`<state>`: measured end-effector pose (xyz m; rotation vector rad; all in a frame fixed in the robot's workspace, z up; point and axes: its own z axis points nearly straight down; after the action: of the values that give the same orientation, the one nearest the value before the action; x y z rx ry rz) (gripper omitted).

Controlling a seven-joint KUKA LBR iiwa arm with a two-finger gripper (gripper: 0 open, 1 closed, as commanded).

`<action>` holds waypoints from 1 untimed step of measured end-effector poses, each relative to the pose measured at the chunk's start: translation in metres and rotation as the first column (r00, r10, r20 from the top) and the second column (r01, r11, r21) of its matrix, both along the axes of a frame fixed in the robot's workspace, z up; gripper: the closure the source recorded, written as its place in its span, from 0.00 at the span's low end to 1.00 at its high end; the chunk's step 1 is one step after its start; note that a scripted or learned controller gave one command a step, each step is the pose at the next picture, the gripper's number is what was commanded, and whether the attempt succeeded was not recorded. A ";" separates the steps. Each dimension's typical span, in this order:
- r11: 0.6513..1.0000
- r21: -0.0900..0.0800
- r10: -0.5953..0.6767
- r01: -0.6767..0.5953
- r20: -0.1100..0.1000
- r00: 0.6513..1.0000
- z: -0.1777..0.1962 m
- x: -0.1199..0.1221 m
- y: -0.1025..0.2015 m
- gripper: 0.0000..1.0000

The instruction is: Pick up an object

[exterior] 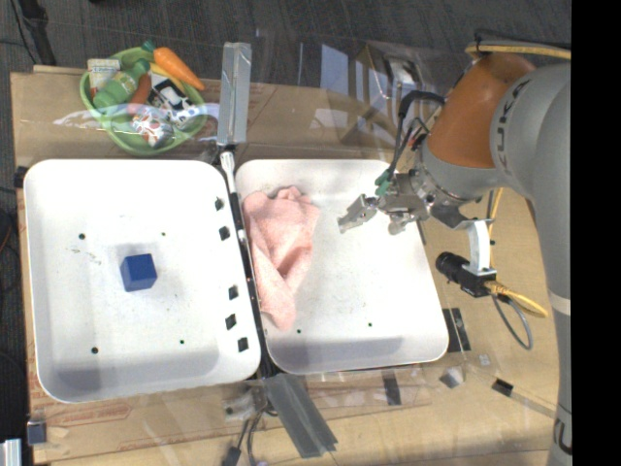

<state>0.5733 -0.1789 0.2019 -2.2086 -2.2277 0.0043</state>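
Note:
A pink cloth (280, 244) lies crumpled along the left side of the right bin (388, 333). A small blue cube (139, 271) sits in the left bin (58, 260), left of its middle. My gripper (376, 216) hangs over the upper right part of the right bin, to the right of the cloth and apart from it. Its fingers (353, 216) are spread open with nothing between them.
A green bowl (107, 129) with toy vegetables and small packets stands behind the left bin. A grey divider with black clips (233, 260) runs between the bins. The arm's orange band (475, 115) and grey body fill the right side.

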 end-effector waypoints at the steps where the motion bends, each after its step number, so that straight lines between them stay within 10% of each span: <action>1: 0.997 -0.001 -0.077 0.077 0.001 0.997 -0.102 0.054 0.016 0.00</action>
<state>0.6272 -0.1632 0.0999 -2.2937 -2.1417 0.0041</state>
